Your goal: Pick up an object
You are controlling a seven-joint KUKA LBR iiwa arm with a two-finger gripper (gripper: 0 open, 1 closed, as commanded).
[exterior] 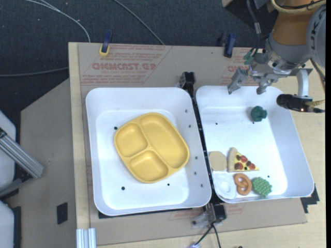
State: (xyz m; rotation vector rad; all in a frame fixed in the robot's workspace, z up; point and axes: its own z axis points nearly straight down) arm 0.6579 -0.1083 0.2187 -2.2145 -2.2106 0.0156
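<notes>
From the overhead camera view, the grey arm with its orange band comes in at the upper right of the frame, and its two-finger gripper (247,84) hangs over the top edge of the right-hand shallow white bin (289,138), fingers spread wide with nothing between them; one dark fingertip sits left at the bin's upper rim, the other to its right. Here's the relation that matters: the small dark-green rounded toy (258,113) lies alone on the bare floor in the upper part of that bin, just below and slightly right of the open fingers, near but not touching. It looks roughly round, so no long axis to line up with, and I judge a short move down the frame and a drop would put the fingers either side of it. Well apart, in the lower part of the same bin, a cluster waits: a pale tan bread-shaped piece (218,160), a toy pizza slice with red dots (241,161), a brown pretzel (242,183) and a green bumpy leafy piece (261,186), packed close together, a tighter pick. Over in the left-hand white bin (98,138), centre-left of the frame, a yellow three-compartment plastic plate (150,146) lies flat, far from the gripper. The green toy is the nearest candidate by my reckoning.
</notes>
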